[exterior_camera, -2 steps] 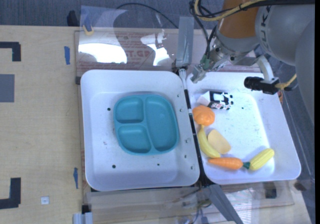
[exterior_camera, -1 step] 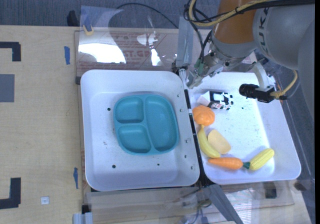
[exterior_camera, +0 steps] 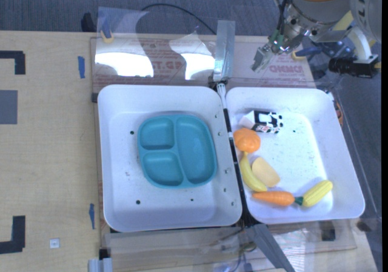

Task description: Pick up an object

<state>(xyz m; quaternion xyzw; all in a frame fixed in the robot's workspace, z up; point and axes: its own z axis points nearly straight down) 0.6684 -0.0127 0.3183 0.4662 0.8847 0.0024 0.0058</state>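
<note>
The right bin (exterior_camera: 339, 143) serves as the landmark, and its crowding is the main hazard. The claw (exterior_camera: 265, 57) hangs above the tabletop (exterior_camera: 42, 143) just beyond the bin's far rim, holding nothing, its fingers seemingly a little apart, though at this size I would not swear to how wide. From there it must come forward and down into the bin. Most of the pieces lie packed along the left wall and near edge, so a descent onto any one of them would likely knock a neighbour, or a finger could catch the wall itself.

Largest of them, the toy banana (exterior_camera: 247, 174) lies against the bin's left wall, curved and smooth, and would tend to roll out of a pinch. A pale yellow wedge (exterior_camera: 265, 171) touches it on the side toward the bin's middle; its sloped faces could slip. The toy carrot (exterior_camera: 274, 198) rests along the near edge, tip to tip with the toy corn cob (exterior_camera: 317, 192), so closing on one may shove the other. The orange ball (exterior_camera: 247, 140) sits by the left wall and will roll if nudged. The small black-and-white piece (exterior_camera: 265, 122), toward the far left corner, stands freest and looks the safest pick.
</note>
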